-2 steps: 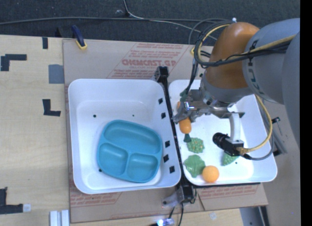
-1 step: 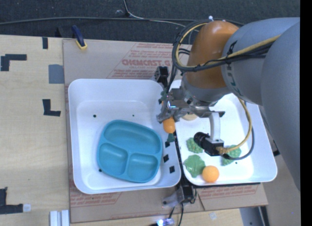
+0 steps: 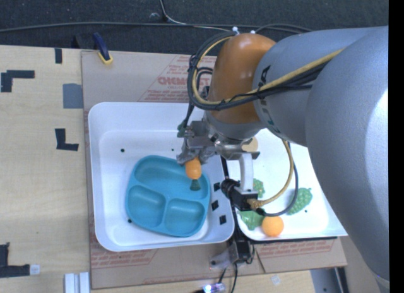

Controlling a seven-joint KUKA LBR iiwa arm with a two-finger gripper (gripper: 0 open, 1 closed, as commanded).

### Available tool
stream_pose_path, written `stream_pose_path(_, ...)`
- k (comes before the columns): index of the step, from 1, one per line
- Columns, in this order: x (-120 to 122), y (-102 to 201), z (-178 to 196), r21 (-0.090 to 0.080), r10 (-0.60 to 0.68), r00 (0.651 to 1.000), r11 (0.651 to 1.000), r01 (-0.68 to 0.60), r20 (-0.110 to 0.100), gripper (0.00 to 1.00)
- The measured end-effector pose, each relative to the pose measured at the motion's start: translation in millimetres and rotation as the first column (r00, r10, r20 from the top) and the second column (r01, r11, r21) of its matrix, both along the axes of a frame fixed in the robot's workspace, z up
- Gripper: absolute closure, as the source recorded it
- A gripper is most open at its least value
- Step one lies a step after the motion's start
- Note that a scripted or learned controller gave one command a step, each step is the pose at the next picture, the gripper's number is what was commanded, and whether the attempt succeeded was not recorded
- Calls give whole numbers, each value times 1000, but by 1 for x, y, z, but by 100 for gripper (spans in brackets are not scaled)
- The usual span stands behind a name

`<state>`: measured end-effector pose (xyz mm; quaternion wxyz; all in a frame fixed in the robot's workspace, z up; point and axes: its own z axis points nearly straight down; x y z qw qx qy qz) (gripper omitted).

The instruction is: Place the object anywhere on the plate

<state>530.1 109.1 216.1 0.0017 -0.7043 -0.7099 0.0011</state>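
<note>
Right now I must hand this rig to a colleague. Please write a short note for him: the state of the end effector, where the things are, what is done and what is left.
End effector: over the right rim of the blue plate in the left bin. A small orange object with a green stem sits at its tip, apparently between the fingers.
Right bin: an orange ball and green leafy pieces at its near side.
Done: the object seems picked and brought above the plate.
Left: lower it, release it on the plate, withdraw the arm. Check the grip first; it is hard to see.
</note>
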Motion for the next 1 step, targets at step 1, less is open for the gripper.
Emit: stream_pose_path(1,1,-4,0,-2,-5,1000,1000,5,1,0)
